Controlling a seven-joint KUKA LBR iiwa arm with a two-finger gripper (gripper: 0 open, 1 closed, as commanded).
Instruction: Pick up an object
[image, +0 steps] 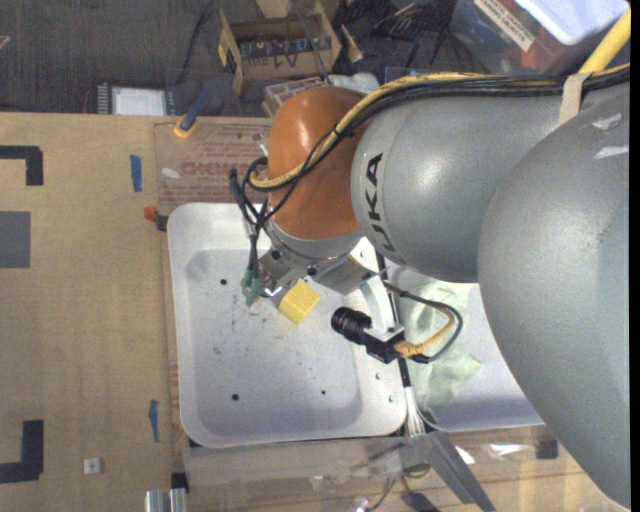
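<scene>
Yellow foam cube (299, 303) lies in the left shallow white bin (200, 400), right under the grey arm's jaws (272, 283); whether they grip it I cannot tell.

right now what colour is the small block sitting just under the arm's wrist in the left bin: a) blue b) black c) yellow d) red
c, the block is plainly yellow against the white floor of the left bin, close under the arm's orange band.
</scene>
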